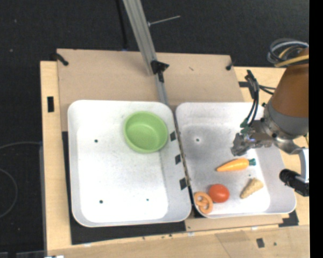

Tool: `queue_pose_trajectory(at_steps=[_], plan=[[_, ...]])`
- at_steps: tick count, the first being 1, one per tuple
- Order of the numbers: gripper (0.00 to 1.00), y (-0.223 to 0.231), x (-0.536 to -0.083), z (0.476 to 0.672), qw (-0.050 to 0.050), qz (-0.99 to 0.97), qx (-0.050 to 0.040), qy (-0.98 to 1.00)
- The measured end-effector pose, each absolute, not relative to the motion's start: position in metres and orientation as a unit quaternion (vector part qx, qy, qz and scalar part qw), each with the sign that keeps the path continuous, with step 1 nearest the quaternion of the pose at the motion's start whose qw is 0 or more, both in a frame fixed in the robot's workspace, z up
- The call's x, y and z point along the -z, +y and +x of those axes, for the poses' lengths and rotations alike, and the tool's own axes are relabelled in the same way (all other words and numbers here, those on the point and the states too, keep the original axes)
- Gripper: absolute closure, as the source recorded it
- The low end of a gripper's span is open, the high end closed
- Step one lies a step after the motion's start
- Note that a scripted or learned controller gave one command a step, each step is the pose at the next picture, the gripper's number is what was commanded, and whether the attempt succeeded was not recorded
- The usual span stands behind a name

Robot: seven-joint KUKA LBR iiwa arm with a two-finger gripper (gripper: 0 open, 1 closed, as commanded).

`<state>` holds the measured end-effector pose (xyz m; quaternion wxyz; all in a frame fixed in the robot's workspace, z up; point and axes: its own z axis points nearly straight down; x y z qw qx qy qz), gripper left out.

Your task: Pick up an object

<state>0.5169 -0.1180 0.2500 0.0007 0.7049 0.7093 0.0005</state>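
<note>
The right bin (204, 123) holds an orange carrot (232, 165) with a green stub, a red tomato (219, 193), a tan wedge-shaped piece (251, 187) and an orange pretzel-like piece (203, 202) at the front rim. My gripper (242, 144) hangs over the right side of this bin, just above and behind the carrot. Nothing shows between its fingers from this angle. In the left bin (97, 171) a green bowl (146, 132) sits near the back right corner.
A grey metal pole (142, 34) slants in from the top and ends at the gap between the bins. Cables (285, 50) loop above the arm at the right. Black clips (182, 157) line the seam between the bins.
</note>
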Motion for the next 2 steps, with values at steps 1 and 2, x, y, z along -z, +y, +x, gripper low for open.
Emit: queue_pose_trajectory(at_steps=[1,2], plan=[[1.00,-0.071,-0.257,0.521,0.001,0.704,-0.0018,0.710],[1.00,-0.018,-0.244,0.527,0.000,0.705,-0.0001,0.710]])
